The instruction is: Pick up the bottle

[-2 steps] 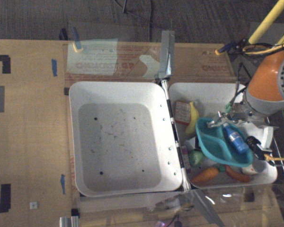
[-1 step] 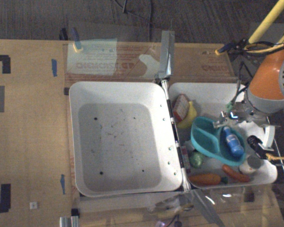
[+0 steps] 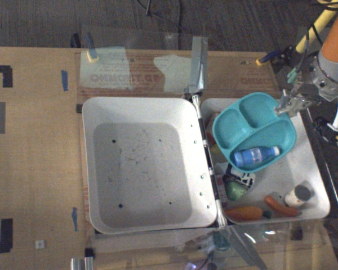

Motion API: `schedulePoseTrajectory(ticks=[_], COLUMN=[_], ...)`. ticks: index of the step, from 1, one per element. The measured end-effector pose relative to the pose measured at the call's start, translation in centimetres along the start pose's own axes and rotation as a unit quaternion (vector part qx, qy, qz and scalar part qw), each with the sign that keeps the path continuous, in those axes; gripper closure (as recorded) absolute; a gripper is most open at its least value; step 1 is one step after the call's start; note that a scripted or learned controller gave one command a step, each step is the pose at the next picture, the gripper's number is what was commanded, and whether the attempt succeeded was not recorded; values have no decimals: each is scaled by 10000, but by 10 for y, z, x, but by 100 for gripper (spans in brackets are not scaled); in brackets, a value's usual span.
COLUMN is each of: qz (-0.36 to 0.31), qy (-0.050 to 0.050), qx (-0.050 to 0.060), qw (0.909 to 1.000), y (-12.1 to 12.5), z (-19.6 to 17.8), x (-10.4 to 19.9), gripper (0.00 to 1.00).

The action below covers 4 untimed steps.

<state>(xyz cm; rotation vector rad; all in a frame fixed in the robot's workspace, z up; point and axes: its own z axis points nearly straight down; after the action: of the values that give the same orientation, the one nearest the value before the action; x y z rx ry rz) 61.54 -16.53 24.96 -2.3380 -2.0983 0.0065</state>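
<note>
The bottle point(image 3: 256, 156) is seen lying in a teal tray point(image 3: 249, 120); the gripper point(image 3: 289, 103) is blurred at its rim, its opening indiscernible, the arm point(image 3: 332, 61) cropped.

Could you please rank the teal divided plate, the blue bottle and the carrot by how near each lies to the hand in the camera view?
1. Teal divided plate: its upper right rim sits right at the hand.
2. Blue bottle: lying in the plate's lower compartment.
3. Carrot: at the right bin's near edge, farthest.
</note>
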Motion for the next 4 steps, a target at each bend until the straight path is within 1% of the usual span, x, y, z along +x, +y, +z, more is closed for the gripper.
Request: schedulePoseTrajectory(ticks=[1,2,3,4], qz=[-596,-1016,545,364], qy=[-64,17,-29,-9], qx=[-47,40,-86,-13], qw=[9982,9948,9985,9993], y=[-16,-105,-123,-138], z=[-5,-49,-10,0], x=[27,2,-10,21], gripper=[100,100,100,100])
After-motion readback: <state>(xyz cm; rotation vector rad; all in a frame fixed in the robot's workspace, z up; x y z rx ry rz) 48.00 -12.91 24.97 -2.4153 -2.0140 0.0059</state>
